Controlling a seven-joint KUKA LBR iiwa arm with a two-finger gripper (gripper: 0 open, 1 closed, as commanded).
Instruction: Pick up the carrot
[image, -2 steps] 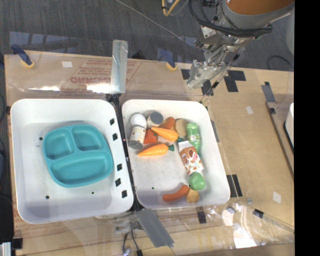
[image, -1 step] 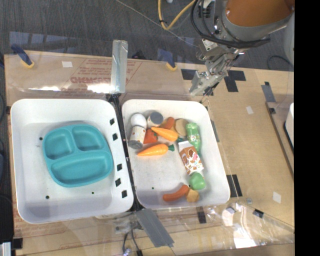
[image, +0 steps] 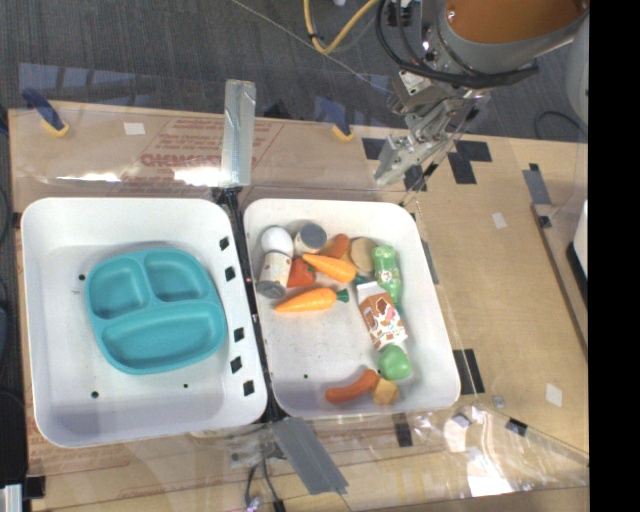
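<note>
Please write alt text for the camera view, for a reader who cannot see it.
The claw hangs above the right bin's far edge; inside lie two carrots among other toy foods. The left bin holds a teal divided plate.

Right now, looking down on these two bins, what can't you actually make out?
- Gripper, camera view: fingers too small and blurred to tell open or shut.
- Arm: cut off by the top edge.
- Cans behind the carrots: labels too small to read.
- Brown item: partly covered by neighbouring toys, unidentifiable.
</note>
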